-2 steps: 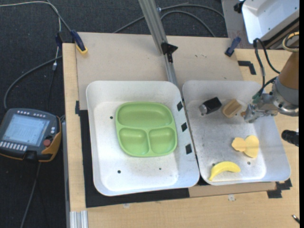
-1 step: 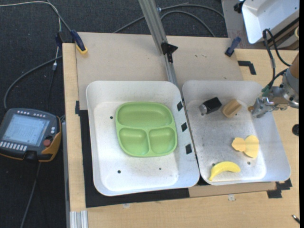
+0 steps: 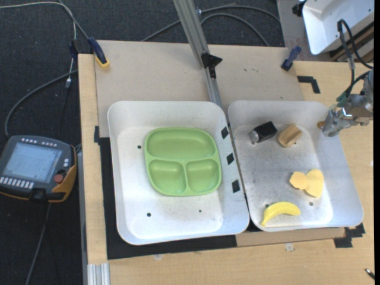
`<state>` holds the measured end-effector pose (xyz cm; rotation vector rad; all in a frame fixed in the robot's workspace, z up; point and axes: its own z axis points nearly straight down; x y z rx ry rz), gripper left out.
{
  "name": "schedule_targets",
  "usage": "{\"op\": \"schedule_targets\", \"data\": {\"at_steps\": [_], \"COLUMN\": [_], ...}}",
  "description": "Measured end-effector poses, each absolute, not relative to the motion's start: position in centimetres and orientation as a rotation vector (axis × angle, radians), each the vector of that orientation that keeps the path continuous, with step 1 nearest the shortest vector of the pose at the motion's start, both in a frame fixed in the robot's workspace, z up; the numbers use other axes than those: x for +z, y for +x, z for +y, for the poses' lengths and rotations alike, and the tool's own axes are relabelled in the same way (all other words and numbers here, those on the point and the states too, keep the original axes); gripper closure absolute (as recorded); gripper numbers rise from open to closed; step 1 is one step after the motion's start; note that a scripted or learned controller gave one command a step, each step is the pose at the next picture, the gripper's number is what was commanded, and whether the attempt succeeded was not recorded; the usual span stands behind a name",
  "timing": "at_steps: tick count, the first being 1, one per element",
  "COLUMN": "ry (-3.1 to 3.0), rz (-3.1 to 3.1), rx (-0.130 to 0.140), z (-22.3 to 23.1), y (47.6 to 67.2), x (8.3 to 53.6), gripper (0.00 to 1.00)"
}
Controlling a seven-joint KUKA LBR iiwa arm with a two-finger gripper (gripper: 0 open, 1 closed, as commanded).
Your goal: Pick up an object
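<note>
Looking down on the bench [image 3: 154, 70], found two white bins side by side, their inner edges touching. Spotted the gripper [image 3: 330, 125] at the right bin's [image 3: 341, 177] right rim, near its far corner, hanging over the rim rather than over the bin floor. Could not tell whether it was open or closed. Saw it apart from every object, with the block [image 3: 289, 135] nearest and a stretch of bare bin floor between them.

Counted four objects in the right bin. Found a black cylinder [image 3: 262, 132] with a silver end lying on its side in the far half, just left of the tan block, close but not touching. Noted a flat yellow piece [image 3: 309, 183] nearer the front, toward the right wall. Saw a banana [image 3: 280, 211] in front of that, lying curved close to the front rim, well apart from the gripper.

Found a green plate [image 3: 181, 162] flat in the middle of the left bin [image 3: 127, 218], with one long compartment at the back and two smaller ones in front. Noticed a metal pole [image 3: 193, 22] slanting across the bench's far side toward the seam between the bins, and blue clamps at the far left [image 3: 98, 52] and far right [image 3: 291, 57] corners. Saw a pendant [image 3: 35, 168] with a lit screen on the dark floor to the left, off the bench, among cables [image 3: 35, 94].
</note>
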<state>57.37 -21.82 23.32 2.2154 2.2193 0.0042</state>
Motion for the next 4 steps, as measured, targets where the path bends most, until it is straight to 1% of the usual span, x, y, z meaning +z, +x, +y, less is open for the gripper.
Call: {"op": "schedule_targets", "data": {"at_steps": [1,2,3,4], "ry": [2.214,2.216,2.219,2.214], "rz": [2.226,2.229,2.228,2.228], "rx": [0.004,0.001,-0.001,0.004], "z": [-16.6,-11.1,-6.1,-1.2], "y": [58.5,60.2,60.8,61.3], "x": [24.4,23.3,22.3,23.2], "gripper": [1.00,1.00,1.00,1.00]}}
